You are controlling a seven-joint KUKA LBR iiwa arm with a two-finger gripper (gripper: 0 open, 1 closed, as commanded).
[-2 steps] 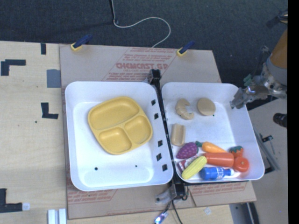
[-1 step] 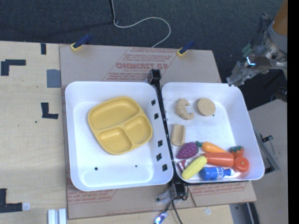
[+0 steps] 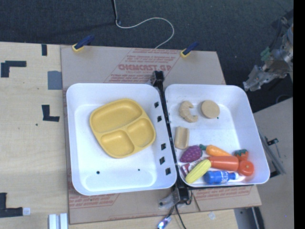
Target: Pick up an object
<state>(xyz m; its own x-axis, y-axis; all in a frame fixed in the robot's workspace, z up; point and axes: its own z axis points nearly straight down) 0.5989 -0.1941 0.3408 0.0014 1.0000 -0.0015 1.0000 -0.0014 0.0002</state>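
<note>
Wooden bench (image 3: 28, 142), two shallow white bins (image 3: 76, 142); plastic toy food (image 3: 224, 163) sat untouched in right bin (image 3: 238, 123). Gripper (image 3: 269, 73) hung blurred beyond its far corner, jaws unreadable, probably empty. Pick not begun.

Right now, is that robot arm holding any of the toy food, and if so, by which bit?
Nothing is held. The pincer hangs outside the right bin, past its upper right corner, with no toy between its tips.
</note>
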